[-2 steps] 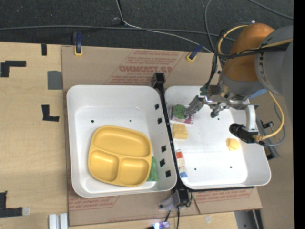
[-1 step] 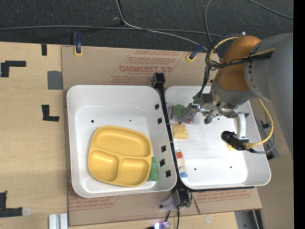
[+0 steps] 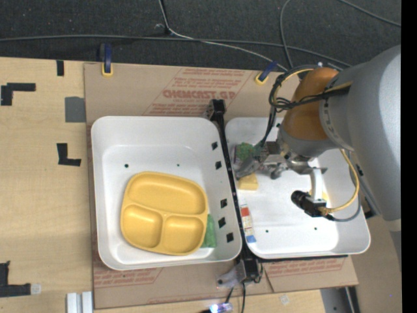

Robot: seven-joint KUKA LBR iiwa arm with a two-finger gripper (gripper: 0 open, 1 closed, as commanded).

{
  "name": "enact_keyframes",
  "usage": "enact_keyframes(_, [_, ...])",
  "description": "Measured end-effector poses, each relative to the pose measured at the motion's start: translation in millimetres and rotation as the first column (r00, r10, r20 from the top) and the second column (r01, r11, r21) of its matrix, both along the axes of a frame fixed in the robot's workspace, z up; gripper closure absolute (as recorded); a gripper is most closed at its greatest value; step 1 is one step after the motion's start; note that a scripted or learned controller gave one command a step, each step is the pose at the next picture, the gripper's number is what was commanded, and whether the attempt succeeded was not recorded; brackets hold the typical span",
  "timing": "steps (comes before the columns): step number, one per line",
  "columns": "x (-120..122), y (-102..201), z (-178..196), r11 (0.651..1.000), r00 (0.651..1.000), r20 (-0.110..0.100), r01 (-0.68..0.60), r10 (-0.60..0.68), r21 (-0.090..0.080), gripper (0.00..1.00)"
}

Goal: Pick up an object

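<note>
Quick count: two white bins, the left bin (image 3: 104,150) and the right bin (image 3: 339,240). Left one has one yellow divided tray (image 3: 164,212) plus one green thing (image 3: 210,232) tucked against its edge. Right one has one pale yellow block (image 3: 248,184), one green object (image 3: 245,152) and one small red-white-blue item (image 3: 247,222). One gripper (image 3: 251,166).
</note>
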State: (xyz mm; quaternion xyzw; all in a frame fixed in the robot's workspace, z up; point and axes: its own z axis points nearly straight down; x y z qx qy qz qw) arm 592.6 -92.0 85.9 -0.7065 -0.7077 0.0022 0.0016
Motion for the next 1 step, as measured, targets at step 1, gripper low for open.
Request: enact_keyframes(1, [1.0, 0.9, 12.9, 1.0, 1.0, 0.002, -0.001, 0.001, 0.001, 1.0])
